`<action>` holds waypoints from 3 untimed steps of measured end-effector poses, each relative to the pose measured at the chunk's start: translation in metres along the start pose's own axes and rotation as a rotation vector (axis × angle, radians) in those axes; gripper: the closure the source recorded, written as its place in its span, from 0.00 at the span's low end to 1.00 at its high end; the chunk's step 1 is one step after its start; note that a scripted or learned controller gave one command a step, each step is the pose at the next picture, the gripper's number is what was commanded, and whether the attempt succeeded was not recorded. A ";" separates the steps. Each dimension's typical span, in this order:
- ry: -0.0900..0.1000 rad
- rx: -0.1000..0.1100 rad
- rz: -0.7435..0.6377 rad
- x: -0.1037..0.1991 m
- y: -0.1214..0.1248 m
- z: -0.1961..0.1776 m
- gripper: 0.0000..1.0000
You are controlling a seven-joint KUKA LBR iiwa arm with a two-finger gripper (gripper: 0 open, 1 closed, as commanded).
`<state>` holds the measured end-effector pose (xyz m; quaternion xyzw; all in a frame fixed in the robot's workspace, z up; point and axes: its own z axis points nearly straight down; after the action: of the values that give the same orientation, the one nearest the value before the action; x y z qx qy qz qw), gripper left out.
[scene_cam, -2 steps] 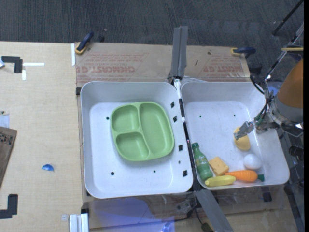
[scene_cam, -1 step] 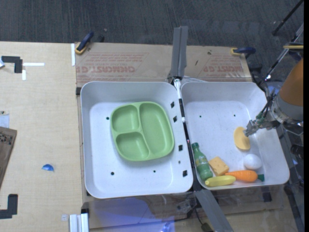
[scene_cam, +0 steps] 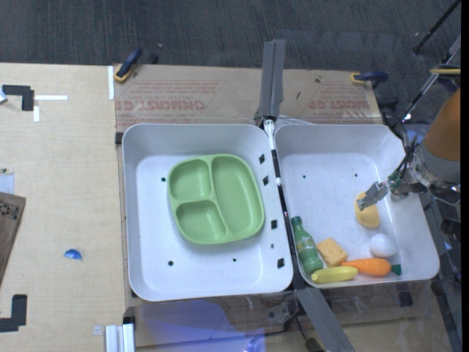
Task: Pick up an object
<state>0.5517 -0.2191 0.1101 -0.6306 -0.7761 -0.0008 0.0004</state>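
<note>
wooden bench (scene_cam: pixel 51 196) over dark carpet, carrot (scene_cam: pixel 368 267) lies left-right in the right bin (scene_cam: pixel 330 160), can't tell the gripper (scene_cam: pixel 375 194) state

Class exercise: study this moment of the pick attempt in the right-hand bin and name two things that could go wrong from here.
1. The gripper is right above the rounded yellow fruit, close to the white right-hand bin wall; the round shape may slip out.
2. The white egg lies close below the fruit; a nudge might roll it.
</note>
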 end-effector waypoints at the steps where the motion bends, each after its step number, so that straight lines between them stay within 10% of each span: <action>1: -0.002 0.001 -0.164 0.006 0.004 0.018 0.00; 2: -0.003 -0.001 -0.162 0.006 0.005 0.009 1.00; 3: -0.001 0.002 -0.294 0.066 -0.058 0.013 1.00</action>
<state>0.4817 -0.1662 0.0972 -0.5101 -0.8601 0.0000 0.0005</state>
